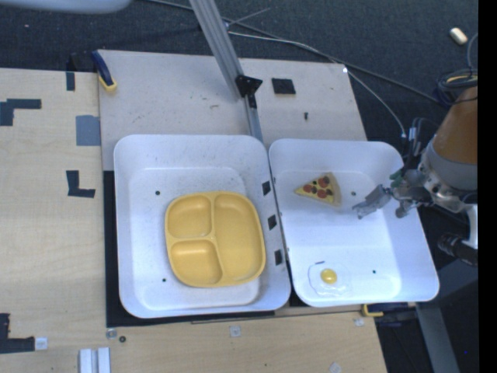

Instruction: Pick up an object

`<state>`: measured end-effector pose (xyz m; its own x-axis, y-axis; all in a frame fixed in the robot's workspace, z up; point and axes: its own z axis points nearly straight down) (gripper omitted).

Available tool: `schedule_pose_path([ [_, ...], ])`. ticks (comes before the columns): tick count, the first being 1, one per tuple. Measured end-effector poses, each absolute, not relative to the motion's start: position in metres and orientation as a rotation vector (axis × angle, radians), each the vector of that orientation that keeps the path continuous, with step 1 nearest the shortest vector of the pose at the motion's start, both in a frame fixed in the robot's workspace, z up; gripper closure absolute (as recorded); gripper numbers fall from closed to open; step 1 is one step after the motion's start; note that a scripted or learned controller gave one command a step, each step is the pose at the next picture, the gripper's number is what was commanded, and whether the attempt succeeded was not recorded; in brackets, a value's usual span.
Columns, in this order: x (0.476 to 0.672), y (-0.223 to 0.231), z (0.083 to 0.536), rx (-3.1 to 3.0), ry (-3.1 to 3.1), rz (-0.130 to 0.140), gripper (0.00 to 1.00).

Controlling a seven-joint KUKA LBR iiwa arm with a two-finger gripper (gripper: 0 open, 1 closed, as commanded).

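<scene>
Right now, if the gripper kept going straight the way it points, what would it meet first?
Likely the pizza slice: the gripper points leftward across the right bin toward it. Depth is unclear, so it might touch the bin floor first.

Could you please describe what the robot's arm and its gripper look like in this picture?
The arm comes in from the right edge, showing a rounded orange band above a grey and silver wrist. The gripper is a small grey metal part at its end, with a touch of green near its base. Dark cables run beside the arm.
</scene>
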<state>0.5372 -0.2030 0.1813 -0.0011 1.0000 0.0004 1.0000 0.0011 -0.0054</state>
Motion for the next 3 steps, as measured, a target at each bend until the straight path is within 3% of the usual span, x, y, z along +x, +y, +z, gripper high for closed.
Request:
schedule_pose_path([
  [2, 0.527, -0.207, 0.085, -2.224, -2.224, 0.001, 0.0],
  [3, 0.529, -0.207, 0.098, -2.228, -2.229, -0.001, 1.0],
])
